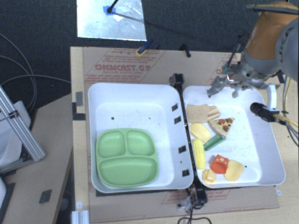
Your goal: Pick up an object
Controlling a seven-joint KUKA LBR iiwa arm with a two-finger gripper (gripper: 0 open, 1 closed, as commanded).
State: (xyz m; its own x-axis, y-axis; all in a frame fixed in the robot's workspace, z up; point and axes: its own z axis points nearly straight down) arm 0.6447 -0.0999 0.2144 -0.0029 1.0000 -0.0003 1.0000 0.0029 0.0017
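In the camera view, two shallow white bins are seen side by side on the bench. In the left bin [135,97], a pale green plastic tray with three compartments [127,157] lies in the near half. In the right bin [261,139], a cluster of small plastic toy foods is gathered along the left and near side: a tan bread slice [202,112] farthest, a pizza wedge [223,124] just right of it, a yellow rounded piece [200,132], a green stick [214,141], a yellow corn cob [198,154], a red block [219,164] and a yellow lump [234,170] nearest.

The two-finger gripper [223,87] is held above the far edge of the right bin, its grey fingers spread apart with nothing between them.

The toys are judged light, stiff and somewhat slippery. The bread slice, nearest the gripper, is probably best taken across its narrow width; the pieces touching one another may be nudged aside.
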